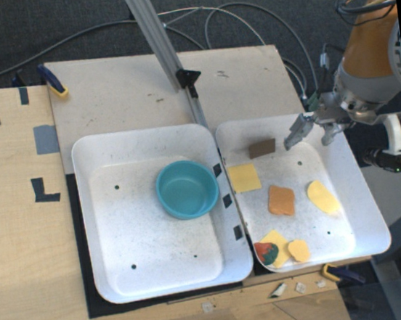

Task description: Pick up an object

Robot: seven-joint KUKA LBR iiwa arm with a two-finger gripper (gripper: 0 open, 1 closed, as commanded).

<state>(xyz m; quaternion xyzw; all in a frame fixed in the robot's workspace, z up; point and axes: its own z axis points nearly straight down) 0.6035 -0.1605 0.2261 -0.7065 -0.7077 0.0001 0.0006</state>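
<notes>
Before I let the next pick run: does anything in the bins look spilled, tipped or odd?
Nothing stands out. The teal bowl sits upright in the left bin; the food pieces lie flat and apart in the right bin.

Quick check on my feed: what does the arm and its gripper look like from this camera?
The arm is grey with a wide orange band above the wrist. Black cables loop over its top. The gripper is grey metal, ending in two slim fingers.

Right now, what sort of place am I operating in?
Likely a robotics lab bench: two white bins side by side, loose cables across dark carpet, tape marks on the wooden bench, toy food.
</notes>
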